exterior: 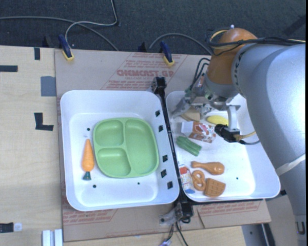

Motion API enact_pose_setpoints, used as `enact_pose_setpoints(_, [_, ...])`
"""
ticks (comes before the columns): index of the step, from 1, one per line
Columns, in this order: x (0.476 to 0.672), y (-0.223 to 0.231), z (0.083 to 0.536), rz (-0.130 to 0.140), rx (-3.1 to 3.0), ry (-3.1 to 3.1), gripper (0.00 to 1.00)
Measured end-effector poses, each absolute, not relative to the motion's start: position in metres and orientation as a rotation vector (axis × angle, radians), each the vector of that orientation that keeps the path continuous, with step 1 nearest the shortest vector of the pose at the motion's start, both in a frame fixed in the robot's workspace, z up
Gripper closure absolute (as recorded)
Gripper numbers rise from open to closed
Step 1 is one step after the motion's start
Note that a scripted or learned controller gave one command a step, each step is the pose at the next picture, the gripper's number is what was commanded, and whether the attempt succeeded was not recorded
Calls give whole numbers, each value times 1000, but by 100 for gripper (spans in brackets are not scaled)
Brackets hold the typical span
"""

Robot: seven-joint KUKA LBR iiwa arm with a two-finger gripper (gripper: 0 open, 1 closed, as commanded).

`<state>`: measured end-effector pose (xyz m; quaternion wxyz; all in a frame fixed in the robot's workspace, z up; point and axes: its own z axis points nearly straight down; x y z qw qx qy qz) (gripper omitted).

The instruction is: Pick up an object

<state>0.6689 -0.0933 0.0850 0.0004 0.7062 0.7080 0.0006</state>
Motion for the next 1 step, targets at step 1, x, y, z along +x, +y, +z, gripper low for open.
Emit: enact_pose_setpoints(1, [669,-93,97,-2,2220,2228,100])
